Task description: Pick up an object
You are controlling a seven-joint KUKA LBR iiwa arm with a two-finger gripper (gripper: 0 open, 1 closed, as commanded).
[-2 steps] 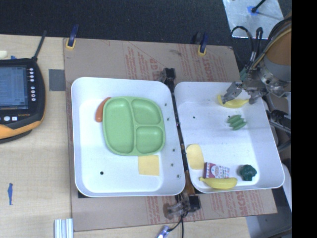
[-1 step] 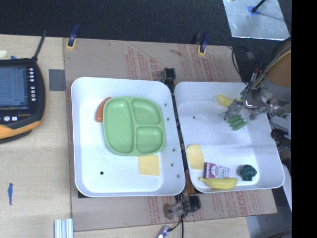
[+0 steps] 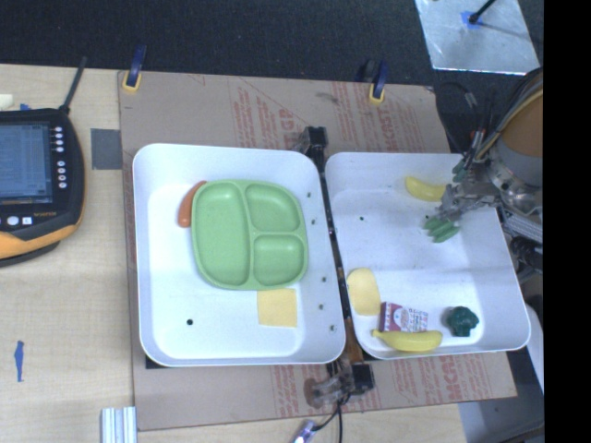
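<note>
My gripper [image 3: 452,207] reaches in from the right and hangs low over the upper right part of the right bin [image 3: 489,275]. A small green piece [image 3: 441,229] lies right at its tip, touching or nearly so; whether it is gripped is unclear. Just left of the gripper is a yellow piece [image 3: 423,188]. Along the bin's front lie a pale yellow piece [image 3: 363,291], a banana [image 3: 407,341], a small red and white carton [image 3: 404,318] and a dark green broccoli [image 3: 461,320].
The left bin [image 3: 157,330] holds a green divided plate [image 3: 249,233], an orange-red piece [image 3: 186,206] tucked at the plate's left edge, and a yellow square slice [image 3: 278,307]. A control pendant [image 3: 28,178] lies on the bench at far left. Clamps [image 3: 373,81] hold the cardboard at the back.
</note>
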